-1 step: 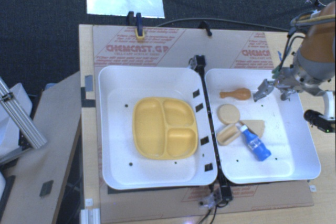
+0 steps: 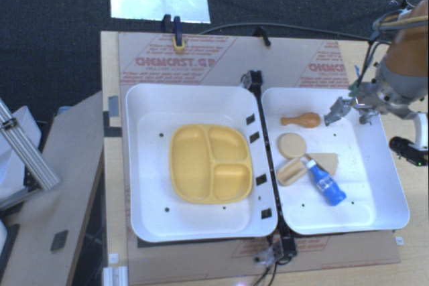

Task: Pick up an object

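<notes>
Here's the grey arm with its orange band reaching in from the right, its tool [image 2: 345, 110] poised above the far part of the right-hand shallow white bin [image 2: 382, 211]. From this slanted view, whether the tool is spread wide or drawn narrow cannot be told, and nothing shows in its grip.

The candidates for pickup sit clustered in that right bin, all within reach. Nearest the tool is a tan, drumstick-shaped toy [image 2: 300, 120], lying flat just to its left. Below it rests a round beige disc [image 2: 291, 144], then a pale bun-like piece [image 2: 291, 173] touching a small blue plastic bottle with a white cap [image 2: 325, 183] that lies slantwise across a beige wedge [image 2: 326, 160].

Over in the left white bin [image 2: 154, 211] lies a yellow divided plastic plate [image 2: 211, 163], flat and well apart from the arm.

Judging by position, the drumstick looks the likely target: it sits alone, so a descent there risks less jostling than the crowded pile around the bottle.
</notes>
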